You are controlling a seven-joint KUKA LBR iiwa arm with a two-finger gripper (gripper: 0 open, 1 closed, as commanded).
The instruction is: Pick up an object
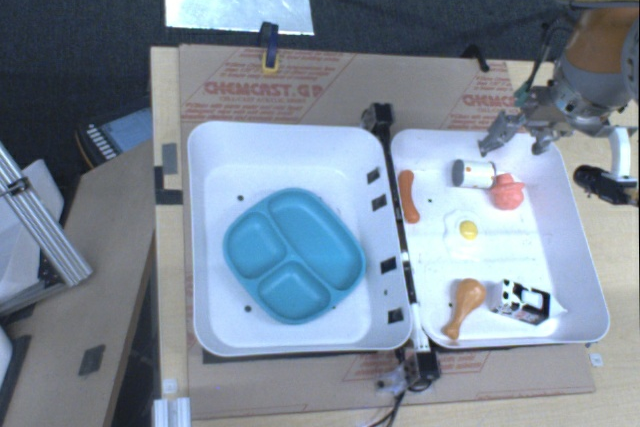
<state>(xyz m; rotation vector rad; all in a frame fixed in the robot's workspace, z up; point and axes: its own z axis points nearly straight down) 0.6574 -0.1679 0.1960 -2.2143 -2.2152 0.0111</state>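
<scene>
Left bin [210, 155]: one blue divided plate [292, 255]. Right bin [575, 245]: orange sausage [408, 196], white can [473, 174] touching a pink lump [507, 193], fried egg [467, 230], drumstick [463, 305], black-and-white carton [522, 302]. My gripper [519, 132] hangs over the right bin's far edge, jaws spread, holding nothing.

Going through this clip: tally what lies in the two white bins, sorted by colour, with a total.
Blue: 1, divided plate
Orange or tan: 2, sausage, drumstick
White and yellow: 1, fried egg
Pink-red: 1, soft lump
White: 1, small can
Black and white: 1, small carton
Total: 7
</scene>
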